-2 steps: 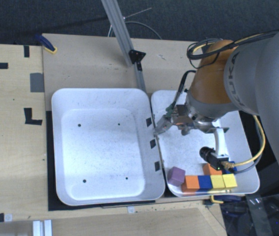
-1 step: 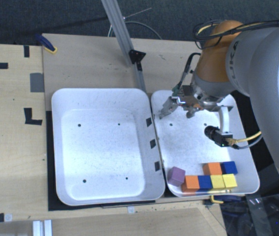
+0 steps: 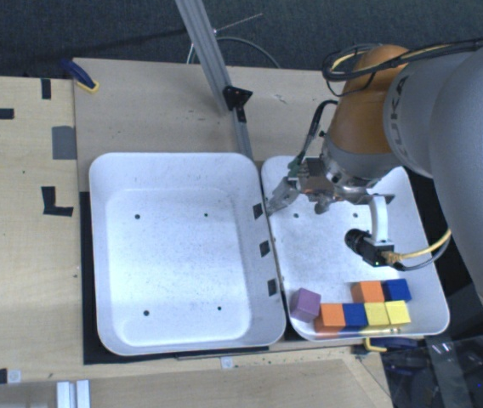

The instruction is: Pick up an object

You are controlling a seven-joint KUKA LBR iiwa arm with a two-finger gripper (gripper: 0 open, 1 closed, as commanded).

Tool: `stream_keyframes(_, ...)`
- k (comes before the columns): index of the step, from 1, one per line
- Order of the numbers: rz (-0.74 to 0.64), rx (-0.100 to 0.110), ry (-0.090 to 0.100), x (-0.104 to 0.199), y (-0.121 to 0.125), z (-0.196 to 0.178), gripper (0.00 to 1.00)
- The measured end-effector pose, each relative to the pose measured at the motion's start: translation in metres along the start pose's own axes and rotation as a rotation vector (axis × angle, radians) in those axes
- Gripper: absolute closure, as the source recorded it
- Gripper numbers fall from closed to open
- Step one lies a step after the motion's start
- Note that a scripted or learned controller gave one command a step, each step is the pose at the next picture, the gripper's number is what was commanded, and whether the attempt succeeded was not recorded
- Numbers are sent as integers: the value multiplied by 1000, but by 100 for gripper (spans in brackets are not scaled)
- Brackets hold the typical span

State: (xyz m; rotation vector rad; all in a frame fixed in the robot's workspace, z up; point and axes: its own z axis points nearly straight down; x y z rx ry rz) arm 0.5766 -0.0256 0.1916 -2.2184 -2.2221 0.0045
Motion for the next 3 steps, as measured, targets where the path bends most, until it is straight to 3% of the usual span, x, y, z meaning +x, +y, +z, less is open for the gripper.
stream_keyframes(1,0,0,0,19,-12,0,0)
stream_keyframes(2,-7,-3,3,87,12,0,0)
stream_keyframes(3,-1,1,0,102,-31,0,0)
